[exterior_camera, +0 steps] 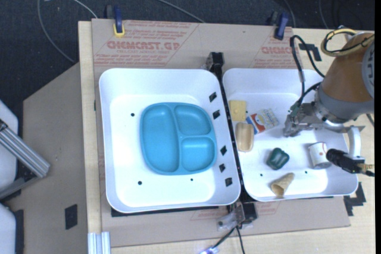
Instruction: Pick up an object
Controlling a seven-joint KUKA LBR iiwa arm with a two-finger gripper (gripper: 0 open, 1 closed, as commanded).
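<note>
No object is seen between the fingers, so the picking step is judged still to be ahead. The candidates lie in the right bin [357, 187]: a dark green object [277, 157] near the middle of the bin floor, a white cylinder with a red mark [318, 153] just right of it, a tan cone-shaped piece [282, 184] near the front wall, a red and white packet [262, 120] further back, and a yellow block [238, 110] with a beige bread-like piece [244, 136] just below it, both close to the bin's left wall.

The dark green object is judged the easiest target, since it stands apart from its neighbours with bare floor around it. A straight descent over its middle is advised, with the fingers spread wider than the object, and the closure made only once they straddle it. The pieces against the left wall are better avoided, as a finger could be blocked by the wall.

The end effector [294, 125] is poised low over the bin's middle right, near the packet; whether it is spread or closed cannot be told. The grey arm with its orange band [348, 71] reaches in from the right, bent down over the bin.

The left bin [113, 128] holds a blue divided plate [178, 137], and both bins rest on the worktop [89, 128].
</note>
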